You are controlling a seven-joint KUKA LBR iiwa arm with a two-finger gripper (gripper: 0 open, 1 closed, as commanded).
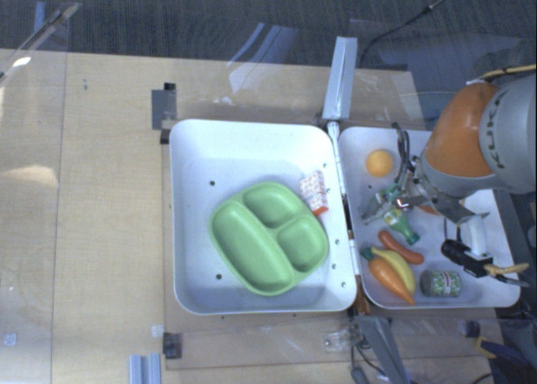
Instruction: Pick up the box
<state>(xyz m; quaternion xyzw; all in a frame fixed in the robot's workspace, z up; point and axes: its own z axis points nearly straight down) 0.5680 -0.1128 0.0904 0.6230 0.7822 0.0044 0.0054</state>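
The small patterned box (313, 191) lies in the left bin (193, 206), hard against its right wall beside the green divided plate (268, 237). The gripper (401, 202) hangs over the crowded right bin (503, 244) — its grip is unreadable — among orange (379, 163), banana (398, 263), carrot (391, 279).

The box (313, 189) is small, white with red print. It lies flat in the left bin, touching the green plate's right edge.

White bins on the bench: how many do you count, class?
2. The left bin holds a green divided plate; the right bin holds the food items, under the arm.
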